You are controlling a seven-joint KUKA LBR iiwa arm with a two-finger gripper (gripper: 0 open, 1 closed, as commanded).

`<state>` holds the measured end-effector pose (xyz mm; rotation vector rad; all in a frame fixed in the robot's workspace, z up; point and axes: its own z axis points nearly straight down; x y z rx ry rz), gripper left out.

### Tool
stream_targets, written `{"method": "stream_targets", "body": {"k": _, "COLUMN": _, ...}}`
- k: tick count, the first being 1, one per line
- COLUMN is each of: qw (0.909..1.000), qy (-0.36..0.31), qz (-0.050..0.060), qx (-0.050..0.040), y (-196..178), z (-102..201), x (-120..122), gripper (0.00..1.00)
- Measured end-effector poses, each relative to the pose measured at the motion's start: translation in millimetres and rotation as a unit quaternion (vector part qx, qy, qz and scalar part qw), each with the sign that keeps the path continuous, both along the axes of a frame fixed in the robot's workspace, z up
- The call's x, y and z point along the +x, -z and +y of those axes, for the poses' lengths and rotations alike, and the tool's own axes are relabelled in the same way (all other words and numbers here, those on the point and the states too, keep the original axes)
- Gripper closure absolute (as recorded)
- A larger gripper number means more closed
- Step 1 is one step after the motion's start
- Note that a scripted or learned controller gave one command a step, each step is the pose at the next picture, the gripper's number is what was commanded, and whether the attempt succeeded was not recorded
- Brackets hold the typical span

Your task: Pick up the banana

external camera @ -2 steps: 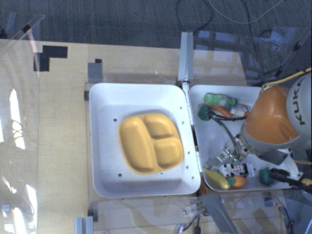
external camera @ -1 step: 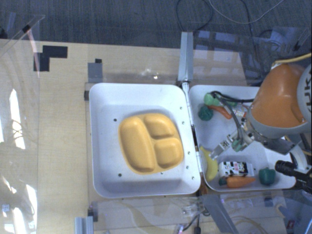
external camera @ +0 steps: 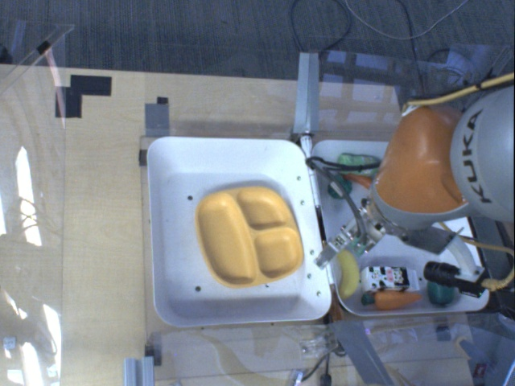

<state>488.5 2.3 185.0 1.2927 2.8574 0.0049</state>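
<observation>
The yellow banana [external camera: 348,274] lies in the right bin [external camera: 471,302], close to its left wall and pointing roughly front to back. My gripper [external camera: 344,246] hangs just over the banana's far end, at the bin's left side. Its fingers [external camera: 328,255] look open, with a metal tip reaching out toward the dividing wall. I see nothing held between them. The arm's orange band and grey wrist hide much of the bin's middle and back.
The right bin also holds an orange carrot [external camera: 394,300], a small printed card [external camera: 385,277], a dark green object [external camera: 439,293] and green and orange items [external camera: 355,162] at the back. A yellow divided plate [external camera: 248,236] sits in the left bin [external camera: 173,240].
</observation>
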Motion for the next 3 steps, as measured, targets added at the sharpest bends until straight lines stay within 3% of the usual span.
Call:
{"method": "stream_targets", "body": {"k": 1, "qw": 0.9999, "qy": 0.013, "qz": 0.000, "qx": 0.0002, "y": -0.1, "z": 13.0, "x": -0.2, "gripper": 0.00}}
{"method": "stream_targets", "body": {"k": 2, "qw": 0.9999, "qy": 0.012, "qz": -0.003, "qx": 0.0006, "y": -11.3, "z": 13.2, "x": 2.1, "gripper": 1.00}}
{"method": "stream_targets", "body": {"k": 3, "qw": 0.9999, "qy": 0.013, "qz": -0.003, "qx": 0.0006, "y": -11.3, "z": 13.1, "x": 2.1, "gripper": 0.00}}
